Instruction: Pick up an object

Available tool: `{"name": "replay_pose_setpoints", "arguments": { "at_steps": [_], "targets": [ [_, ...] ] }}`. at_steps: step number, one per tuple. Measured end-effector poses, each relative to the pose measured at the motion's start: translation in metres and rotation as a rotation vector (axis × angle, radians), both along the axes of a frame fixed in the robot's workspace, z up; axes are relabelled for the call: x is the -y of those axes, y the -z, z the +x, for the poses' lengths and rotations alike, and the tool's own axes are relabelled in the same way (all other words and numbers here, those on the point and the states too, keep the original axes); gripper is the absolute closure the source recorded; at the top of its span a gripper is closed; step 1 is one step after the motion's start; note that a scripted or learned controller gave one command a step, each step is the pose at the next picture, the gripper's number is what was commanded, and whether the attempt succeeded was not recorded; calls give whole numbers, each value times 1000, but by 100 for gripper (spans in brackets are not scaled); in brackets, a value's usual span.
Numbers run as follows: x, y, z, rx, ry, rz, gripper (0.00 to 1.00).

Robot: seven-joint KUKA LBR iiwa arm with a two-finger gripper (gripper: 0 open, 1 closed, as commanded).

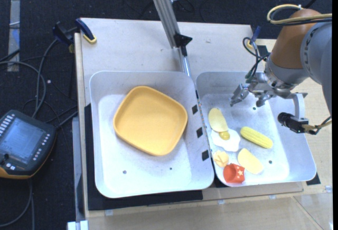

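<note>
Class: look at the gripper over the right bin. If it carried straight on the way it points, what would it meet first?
The gripper points down and slightly left, so it would probably meet bare floor of the right bin first. The pale yellow slice lies further along; depth is unclear from one view.

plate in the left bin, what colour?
Yellow-orange, plain, no pattern. The plate shows best in the camera view, lying in the left bin.

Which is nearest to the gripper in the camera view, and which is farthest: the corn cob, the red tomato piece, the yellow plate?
Measured from the gripper at the back of the right bin:
1. Corn cob, right bin, just in front of the gripper.
2. Red tomato piece, near the right bin's front edge.
3. Yellow plate, in the left bin.
</note>
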State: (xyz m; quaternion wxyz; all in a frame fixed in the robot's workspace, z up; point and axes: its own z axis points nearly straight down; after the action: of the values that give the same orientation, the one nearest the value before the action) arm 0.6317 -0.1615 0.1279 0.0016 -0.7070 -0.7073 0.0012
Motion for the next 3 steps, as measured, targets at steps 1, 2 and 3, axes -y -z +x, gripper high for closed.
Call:
{"name": "replay_pose_setpoints", "arguments": {
  "at_steps": [1, 2, 3],
  "targets": [
    [0, -13, 1, 5, 0, -1, 100],
    [8, -59, 4, 8, 0, -2, 100],
    [8, -97, 4, 7, 0, -1, 100]
  ]
}}
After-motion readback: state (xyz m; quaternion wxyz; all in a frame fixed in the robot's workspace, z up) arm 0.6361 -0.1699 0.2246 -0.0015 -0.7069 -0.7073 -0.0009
